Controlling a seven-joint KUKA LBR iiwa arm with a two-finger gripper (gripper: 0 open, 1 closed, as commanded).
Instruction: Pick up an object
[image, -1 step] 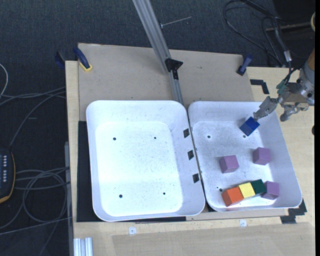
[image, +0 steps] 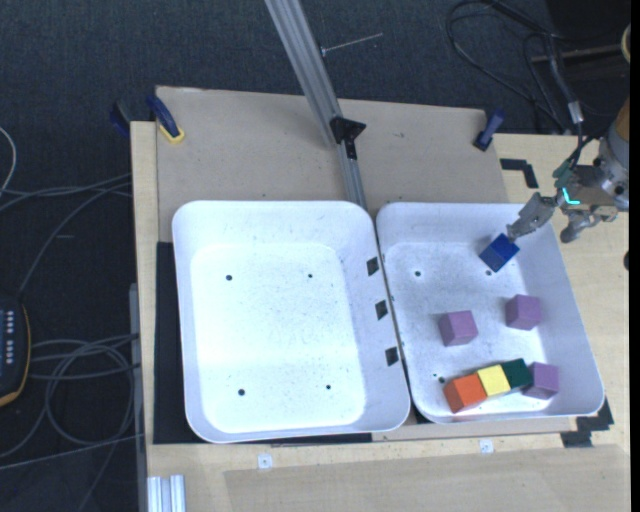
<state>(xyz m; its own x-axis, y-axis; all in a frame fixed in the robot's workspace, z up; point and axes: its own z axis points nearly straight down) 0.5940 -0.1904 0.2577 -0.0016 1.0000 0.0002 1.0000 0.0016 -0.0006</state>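
You can see the gripper at the upper right corner of the right bin, with its two fingers spread apart. The left finger points down toward the blue block, and its tip seems to touch the block's upper corner. The other finger is well apart from the block, so the block is not held between them.

Below it you find two purple cubes and near the middle of this bin. Along the bottom wall lies a row of orange block, yellow block, green block and a third purple cube. The left bin is beside it.
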